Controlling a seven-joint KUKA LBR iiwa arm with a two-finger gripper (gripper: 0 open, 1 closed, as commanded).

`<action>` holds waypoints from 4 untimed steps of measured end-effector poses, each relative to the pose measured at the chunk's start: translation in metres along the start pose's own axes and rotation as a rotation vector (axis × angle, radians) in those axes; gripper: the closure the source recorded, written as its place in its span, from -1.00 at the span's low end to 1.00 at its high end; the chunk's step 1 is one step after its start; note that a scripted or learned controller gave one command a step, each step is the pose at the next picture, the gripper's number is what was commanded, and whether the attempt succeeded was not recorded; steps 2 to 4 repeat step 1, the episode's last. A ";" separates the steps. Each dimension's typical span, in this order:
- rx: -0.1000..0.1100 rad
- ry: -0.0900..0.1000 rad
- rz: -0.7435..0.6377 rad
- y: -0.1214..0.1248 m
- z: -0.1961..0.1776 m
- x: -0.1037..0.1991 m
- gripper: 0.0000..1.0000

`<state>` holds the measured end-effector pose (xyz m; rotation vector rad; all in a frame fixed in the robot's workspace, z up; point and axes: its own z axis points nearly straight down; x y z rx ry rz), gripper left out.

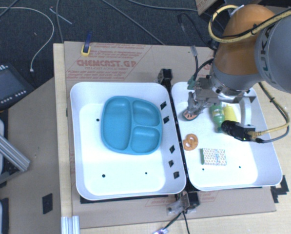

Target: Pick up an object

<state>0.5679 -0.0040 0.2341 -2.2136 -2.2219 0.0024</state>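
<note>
**Over the right bin, pincer low by the doughnuts**

Over the right bin (262, 177) my arm (262, 38) reaches in from the right, grey with its orange band above the wrist. My pincer (193, 112) hangs low near that bin's inner wall, close to the divide between the two bins. I cannot tell how it is set, since the wrist hides much of it.

Just at its tip lies a small brown ring-shaped doughnut (188, 114), touching or nearly touching it; I cannot say that it is gripped. A second doughnut (190, 142), orange-brown, lies a little nearer the camera, apart from the pincer. Beside that, further toward the bin's near edge, rests a small white patterned packet (213, 156), lying flat. Right of the pincer, partly under my wrist, sit a green object (217, 116) and a yellow object (229, 113), side by side and touching.

Across the divide, the left bin (87, 169) carries a blue sectioned plate (130, 125) with three compartments, lying flat toward its far side. Both bins rest on the cardboard-covered worktop (111, 60).
</note>
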 end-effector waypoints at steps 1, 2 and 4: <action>-0.001 0.000 -0.002 -0.013 0.003 0.060 1.00; -0.001 0.000 -0.002 -0.013 0.003 0.060 1.00; -0.001 0.000 -0.002 -0.013 0.003 0.060 1.00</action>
